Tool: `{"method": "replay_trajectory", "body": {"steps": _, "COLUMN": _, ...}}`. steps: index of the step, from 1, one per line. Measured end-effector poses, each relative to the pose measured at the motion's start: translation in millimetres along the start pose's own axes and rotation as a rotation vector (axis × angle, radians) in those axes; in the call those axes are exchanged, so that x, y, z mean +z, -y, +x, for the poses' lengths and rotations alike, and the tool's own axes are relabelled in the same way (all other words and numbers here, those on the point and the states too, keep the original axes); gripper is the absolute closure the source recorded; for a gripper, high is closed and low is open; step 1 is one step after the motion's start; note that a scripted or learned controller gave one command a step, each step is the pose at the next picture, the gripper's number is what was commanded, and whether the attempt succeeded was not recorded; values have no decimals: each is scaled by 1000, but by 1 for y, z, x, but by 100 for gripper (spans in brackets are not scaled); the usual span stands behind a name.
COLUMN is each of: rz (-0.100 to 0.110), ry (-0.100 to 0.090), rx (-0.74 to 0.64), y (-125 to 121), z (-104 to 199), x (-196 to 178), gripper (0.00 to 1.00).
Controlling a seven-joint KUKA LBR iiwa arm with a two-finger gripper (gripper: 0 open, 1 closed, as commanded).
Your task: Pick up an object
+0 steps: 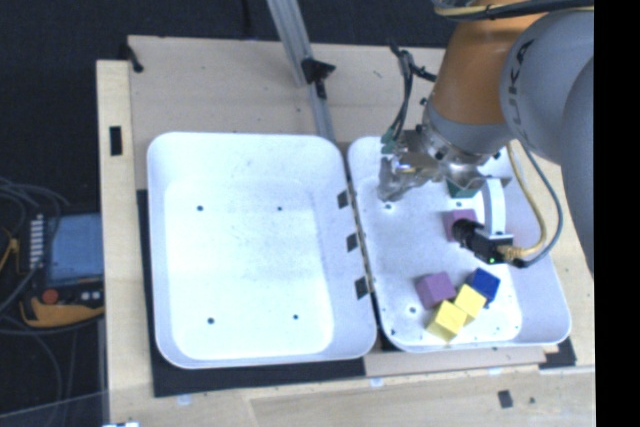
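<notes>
While poised over the far left part of the right bin, gripper low above the white floor, fingers slightly spread, nothing pinched between. Near the bin's front: purple block, yellow block and another yellow block touching, blue block just behind. Left bin alongside.

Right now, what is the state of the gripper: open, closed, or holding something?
Gripper: over the right bin; open or closed cannot be told.
</notes>
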State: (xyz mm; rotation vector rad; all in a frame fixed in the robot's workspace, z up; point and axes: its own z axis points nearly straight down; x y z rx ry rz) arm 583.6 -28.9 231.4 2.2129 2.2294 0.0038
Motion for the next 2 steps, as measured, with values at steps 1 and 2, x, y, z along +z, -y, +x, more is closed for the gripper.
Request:
{"method": "replay_trajectory", "body": {"steps": 1, "rz": 0, "ry": 0, "rx": 0, "y": -26, "z": 54, "x": 6, "gripper": 100}}
{"method": "replay_trajectory", "body": {"steps": 2, "rz": 0, "ry": 0, "rx": 0, "y": -38, "z": 105, "x": 4, "gripper": 100}}
